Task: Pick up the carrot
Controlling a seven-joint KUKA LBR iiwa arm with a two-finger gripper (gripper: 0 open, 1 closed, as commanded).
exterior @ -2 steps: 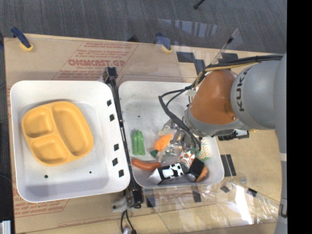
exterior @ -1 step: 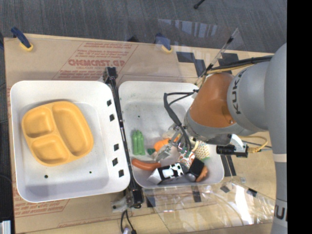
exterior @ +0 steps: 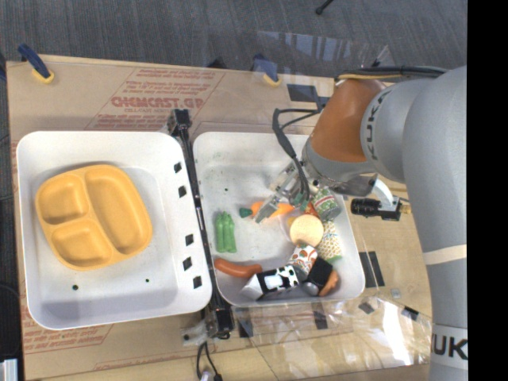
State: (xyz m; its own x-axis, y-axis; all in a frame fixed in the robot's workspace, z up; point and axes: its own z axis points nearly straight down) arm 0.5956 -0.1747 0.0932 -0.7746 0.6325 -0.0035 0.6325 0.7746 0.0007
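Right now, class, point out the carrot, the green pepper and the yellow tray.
carrot (exterior: 268, 209), camera view, its orange middle.
green pepper (exterior: 226, 232), camera view, its centre.
yellow tray (exterior: 93, 215), camera view, the ridge between compartments.

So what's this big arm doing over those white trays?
The grey robot arm reaches in from the right, its gripper down in the right bin, right at a small orange carrot it is meant to pick up. Whether it has actually caught the carrot is hard to tell from here. Around it lie other toy foods: a green vegetable, a sausage and a pile at the bin's corner. The left bin holds a yellow divided plate.
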